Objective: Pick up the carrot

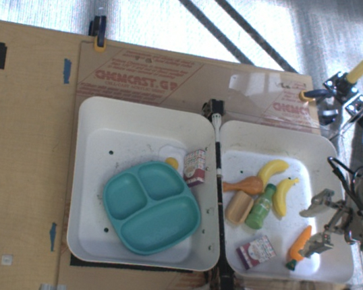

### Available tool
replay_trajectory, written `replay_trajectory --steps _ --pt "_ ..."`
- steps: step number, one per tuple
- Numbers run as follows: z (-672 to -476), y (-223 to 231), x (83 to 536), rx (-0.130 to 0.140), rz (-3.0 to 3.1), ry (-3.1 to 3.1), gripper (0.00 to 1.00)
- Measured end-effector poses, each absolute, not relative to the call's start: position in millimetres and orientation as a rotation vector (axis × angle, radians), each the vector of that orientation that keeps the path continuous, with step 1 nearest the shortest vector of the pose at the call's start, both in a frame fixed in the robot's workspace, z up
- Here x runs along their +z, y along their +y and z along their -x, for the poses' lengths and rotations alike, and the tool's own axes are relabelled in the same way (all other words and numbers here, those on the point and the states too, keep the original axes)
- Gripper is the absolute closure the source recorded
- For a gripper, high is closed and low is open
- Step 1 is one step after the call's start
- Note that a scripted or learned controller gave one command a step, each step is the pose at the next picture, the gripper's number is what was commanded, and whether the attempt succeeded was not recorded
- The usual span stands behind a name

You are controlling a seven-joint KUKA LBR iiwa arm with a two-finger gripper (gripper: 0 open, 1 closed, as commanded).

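You find the carrot (299, 245) in the right bin (303, 143), lying near that bin's right wall toward the near corner, orange with its green end pointing near. The gripper (320, 223) hangs just beside it on the right, its two fingers (316, 202) spread apart, one at the far side and one by the carrot's right flank; nothing sits between them, so it grips nothing. To the carrot's left you have a small printed packet (257, 250) lying on the bin floor, a little apart. Farther left and away stand a green bottle (261, 206), a tan bread-like piece (239, 207), and an orange drumstick-shaped toy (243, 185). Two bananas (278, 180) lie beyond the carrot toward the far side, one just beside the bottle. In the left bin (106, 122) a teal divided plate (152, 205) rests near a small carton (195, 166) and a fried egg toy (171, 156).
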State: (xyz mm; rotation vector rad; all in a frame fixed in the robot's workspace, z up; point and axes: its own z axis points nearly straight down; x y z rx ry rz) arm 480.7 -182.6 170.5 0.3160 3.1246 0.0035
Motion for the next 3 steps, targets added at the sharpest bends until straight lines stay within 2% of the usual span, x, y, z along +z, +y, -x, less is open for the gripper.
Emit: replay_trajectory --steps 1,2,3 --pt "-483.1 -185.4 98.2 -0.002 -0.172 3.124 0.00" --pt "-484.5 -184.4 106.6 -0.002 -0.172 3.118 1.00" --pt "-484.2 -184.2 106.1 -0.002 -0.172 3.119 0.00"
